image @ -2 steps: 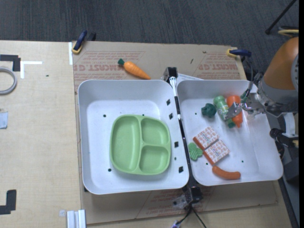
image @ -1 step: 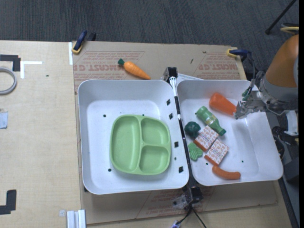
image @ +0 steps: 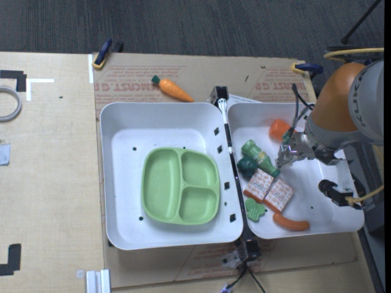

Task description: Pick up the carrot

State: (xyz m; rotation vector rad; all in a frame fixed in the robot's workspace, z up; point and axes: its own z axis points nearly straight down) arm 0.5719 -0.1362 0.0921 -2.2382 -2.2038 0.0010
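One carrot (image: 173, 89) lies on the tabletop behind the left bin (image: 116, 163), well apart from the jaws over the right bin (image: 342, 221), up-left of them, its long axis slanting.

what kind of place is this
Probably a robotics lab test bench: a grey arm with an orange band reaches over two shallow white plastic bins, one holding toy food, and a blue clamp pins cardboard to the bench.
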